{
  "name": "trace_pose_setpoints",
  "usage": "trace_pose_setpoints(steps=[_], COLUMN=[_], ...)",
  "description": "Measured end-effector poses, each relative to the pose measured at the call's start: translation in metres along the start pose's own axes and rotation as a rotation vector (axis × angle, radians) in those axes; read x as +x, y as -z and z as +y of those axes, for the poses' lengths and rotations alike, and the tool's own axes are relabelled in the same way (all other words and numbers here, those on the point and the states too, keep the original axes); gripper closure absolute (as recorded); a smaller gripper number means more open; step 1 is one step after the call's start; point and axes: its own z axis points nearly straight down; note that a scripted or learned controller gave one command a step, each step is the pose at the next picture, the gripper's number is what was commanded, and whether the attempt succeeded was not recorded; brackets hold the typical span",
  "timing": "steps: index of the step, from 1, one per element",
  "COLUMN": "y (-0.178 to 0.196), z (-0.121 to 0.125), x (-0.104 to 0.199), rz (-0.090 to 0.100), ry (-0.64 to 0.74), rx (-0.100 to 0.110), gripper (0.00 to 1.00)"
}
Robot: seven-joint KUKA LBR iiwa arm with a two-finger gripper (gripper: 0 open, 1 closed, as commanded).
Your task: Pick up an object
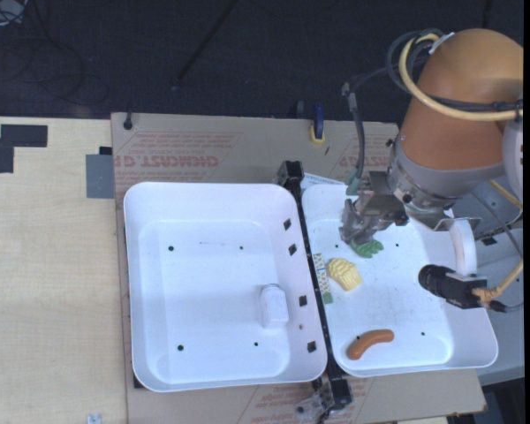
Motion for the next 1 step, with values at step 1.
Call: trace_pose_setpoints(steps=[1], y=[0.0091], z=[0.0001], x=[-0.0011], rz=[0.0], ry=[-0.001], rx=[0.003], gripper=[1.0])
